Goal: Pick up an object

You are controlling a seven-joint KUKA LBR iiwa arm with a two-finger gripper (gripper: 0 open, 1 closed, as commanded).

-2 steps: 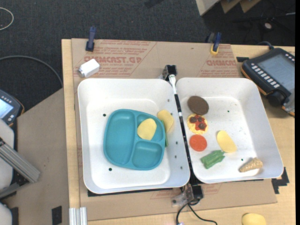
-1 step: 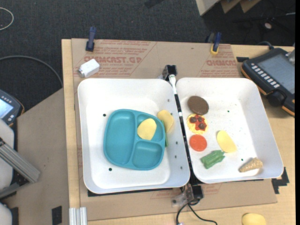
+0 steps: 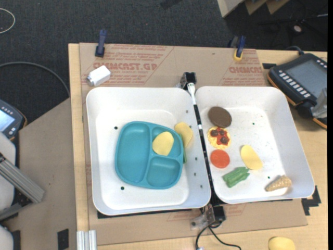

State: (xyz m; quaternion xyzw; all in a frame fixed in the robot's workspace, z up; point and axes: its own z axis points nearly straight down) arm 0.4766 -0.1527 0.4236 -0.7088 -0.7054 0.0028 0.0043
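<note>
Objects sit untouched, left to right: blue divided plate (image 3: 148, 155) in left bin (image 3: 104, 139) with a yellow piece (image 3: 163, 143) on it; right bin (image 3: 291, 139) holds brown patty (image 3: 220, 116), red slice (image 3: 219, 159), green pepper (image 3: 235, 176), yellow piece (image 3: 251, 158). Hand state: cannot tell. Judgement: nothing is lifted; the whole pick remains.

Blue tray (image 3: 136, 158), white bins (image 3: 136, 102)

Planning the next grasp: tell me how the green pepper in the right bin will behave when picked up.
The green pepper looks like small toy food, so probably light and stiff. Its rounded, lumpy shape may slip between fingers. It lies close to the red tomato slice, which might get nudged.
</note>
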